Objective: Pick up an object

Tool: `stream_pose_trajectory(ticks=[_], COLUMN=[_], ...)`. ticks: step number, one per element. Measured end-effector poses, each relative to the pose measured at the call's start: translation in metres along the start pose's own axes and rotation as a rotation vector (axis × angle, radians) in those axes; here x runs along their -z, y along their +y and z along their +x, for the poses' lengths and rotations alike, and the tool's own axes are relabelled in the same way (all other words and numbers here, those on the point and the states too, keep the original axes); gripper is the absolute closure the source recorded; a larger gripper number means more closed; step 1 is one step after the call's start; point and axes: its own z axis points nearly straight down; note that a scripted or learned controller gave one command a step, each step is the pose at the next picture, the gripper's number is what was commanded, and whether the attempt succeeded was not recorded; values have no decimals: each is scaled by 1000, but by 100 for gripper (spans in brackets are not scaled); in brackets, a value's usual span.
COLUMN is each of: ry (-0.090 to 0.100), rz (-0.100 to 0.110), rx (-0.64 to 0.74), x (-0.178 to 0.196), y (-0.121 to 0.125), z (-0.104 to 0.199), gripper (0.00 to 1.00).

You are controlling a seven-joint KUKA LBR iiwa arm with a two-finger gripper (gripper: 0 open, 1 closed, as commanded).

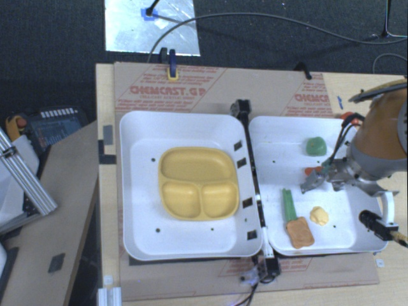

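Note:
The right bin holds a round green object near its back. A green stick, a brown bread-like piece and a small yellow lump lie towards the front. A tiny red bit lies mid-bin. My gripper reaches in from the right and sits low over the middle of the right bin. It is just below the red bit, above the yellow lump and right of the green stick. I see nothing held in it.
The left bin carries a yellow divided tray. A black divider with clips runs between the bins. The arm's orange band hangs over the right bin's far right side.

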Motion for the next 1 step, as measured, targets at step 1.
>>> stream_pose_trajectory(ticks=[1], ry=[-2], rz=[-5], rx=[0], x=[13], y=[1], z=[-1], gripper=[100])
